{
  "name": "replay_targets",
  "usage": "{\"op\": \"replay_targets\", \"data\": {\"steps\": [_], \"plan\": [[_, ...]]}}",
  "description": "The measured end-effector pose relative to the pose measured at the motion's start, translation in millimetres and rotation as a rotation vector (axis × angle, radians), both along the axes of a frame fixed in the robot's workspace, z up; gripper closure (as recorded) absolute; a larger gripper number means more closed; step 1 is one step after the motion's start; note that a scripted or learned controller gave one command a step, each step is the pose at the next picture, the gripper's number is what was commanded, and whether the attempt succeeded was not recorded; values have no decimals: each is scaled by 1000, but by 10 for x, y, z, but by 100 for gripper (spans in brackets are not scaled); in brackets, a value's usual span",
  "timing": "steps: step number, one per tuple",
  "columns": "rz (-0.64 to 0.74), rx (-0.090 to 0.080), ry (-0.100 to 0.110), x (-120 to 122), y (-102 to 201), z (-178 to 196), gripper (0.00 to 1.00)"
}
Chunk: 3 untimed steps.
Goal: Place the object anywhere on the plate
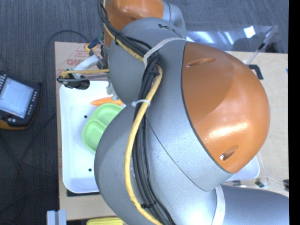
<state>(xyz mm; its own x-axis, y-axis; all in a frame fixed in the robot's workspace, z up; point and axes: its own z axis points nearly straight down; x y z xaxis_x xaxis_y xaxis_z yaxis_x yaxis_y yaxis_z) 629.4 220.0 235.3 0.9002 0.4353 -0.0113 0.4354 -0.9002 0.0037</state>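
A lime green plate (100, 124) with divided sections lies in the left white bin (71, 144); the arm covers its right part. A thin orange object (103, 101) lies at the plate's far rim; I cannot tell whether it rests on the plate or on the bin floor. My gripper (108, 81) hangs just above that orange object, at the bin's far edge. The grey arm body hides most of it.
The grey and orange arm (197, 125) fills the middle and hides most of both bins. A corner of the right bin (253, 172) peeks out below it. A handheld screen unit (16, 100) lies on the floor at left.
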Motion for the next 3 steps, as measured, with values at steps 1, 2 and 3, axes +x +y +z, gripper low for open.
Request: {"op": "replay_targets", "data": {"steps": [1,2,3], "plan": [[-111,3,-3,240,159,170,100],[-218,7,-13,219,144,1422,100],[-221,3,-4,213,149,1358,0]]}}
